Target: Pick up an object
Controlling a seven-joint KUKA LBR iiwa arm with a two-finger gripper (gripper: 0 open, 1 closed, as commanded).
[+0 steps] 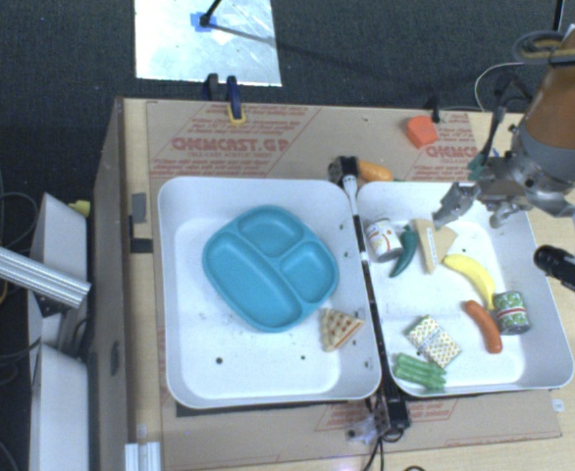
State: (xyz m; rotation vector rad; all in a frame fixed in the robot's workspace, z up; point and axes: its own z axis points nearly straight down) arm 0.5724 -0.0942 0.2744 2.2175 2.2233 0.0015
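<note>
From above, we see the gripper point(476, 200) hovering over the right bin point(543, 302), its fingers point(453, 204) spread apart with nothing between them. Below it lie a cheese wedge point(428, 243), banana point(472, 277), sausage point(484, 326) and can point(381, 237). The left bin point(194, 361) holds a blue plate point(268, 267).

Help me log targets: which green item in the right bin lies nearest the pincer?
The dark green pepper, beside the white can; the pea pods lie at the front edge, far from the pincer.
</note>
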